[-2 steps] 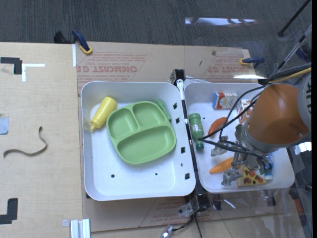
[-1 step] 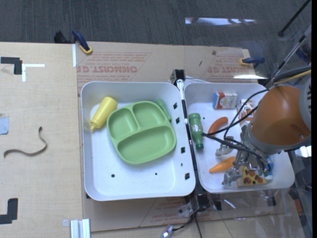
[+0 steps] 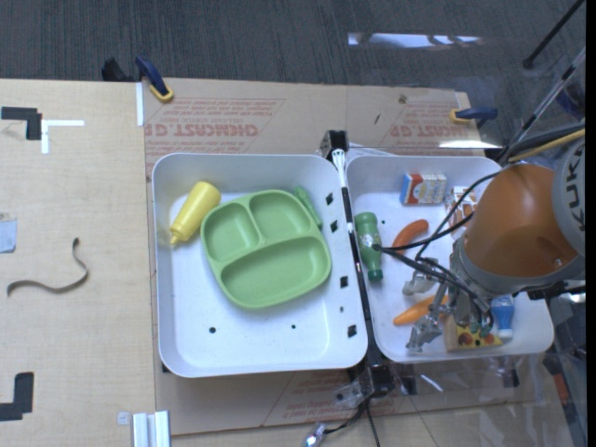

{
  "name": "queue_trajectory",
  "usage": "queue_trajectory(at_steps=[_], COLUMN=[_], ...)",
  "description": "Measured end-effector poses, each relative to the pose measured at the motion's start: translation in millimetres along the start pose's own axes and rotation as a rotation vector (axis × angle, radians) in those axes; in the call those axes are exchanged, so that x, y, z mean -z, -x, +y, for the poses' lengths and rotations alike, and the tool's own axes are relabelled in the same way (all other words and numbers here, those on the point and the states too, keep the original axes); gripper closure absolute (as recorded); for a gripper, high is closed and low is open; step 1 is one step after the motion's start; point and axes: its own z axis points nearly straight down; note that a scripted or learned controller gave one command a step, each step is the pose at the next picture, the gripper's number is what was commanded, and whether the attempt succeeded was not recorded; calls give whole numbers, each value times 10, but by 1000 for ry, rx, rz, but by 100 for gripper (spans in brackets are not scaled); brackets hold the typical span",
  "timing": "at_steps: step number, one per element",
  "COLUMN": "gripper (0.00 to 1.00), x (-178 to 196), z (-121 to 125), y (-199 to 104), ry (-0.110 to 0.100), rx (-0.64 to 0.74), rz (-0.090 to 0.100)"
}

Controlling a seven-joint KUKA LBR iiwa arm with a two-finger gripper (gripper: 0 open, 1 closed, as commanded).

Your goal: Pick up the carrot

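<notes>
- Carrot lies in the right bin, long axis roughly left-right, tilted slightly up to the right.
- Gripper hangs just beside it; its opening can't be told.

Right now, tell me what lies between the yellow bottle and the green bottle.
The camera view shows the green divided plate between the yellow bottle and the green bottle, plus the bins' adjoining walls.
</notes>
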Motion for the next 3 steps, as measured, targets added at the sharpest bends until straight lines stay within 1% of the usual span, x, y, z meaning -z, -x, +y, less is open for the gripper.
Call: queue_trajectory(at_steps=[1,2,3], gripper=[0,100,0], x=[1,89,89], z=[-3,0,0], y=[1,9,9], ry=[-1,-1,-1], rx=[-184,-180,-181], rz=[-1,-3,-3])
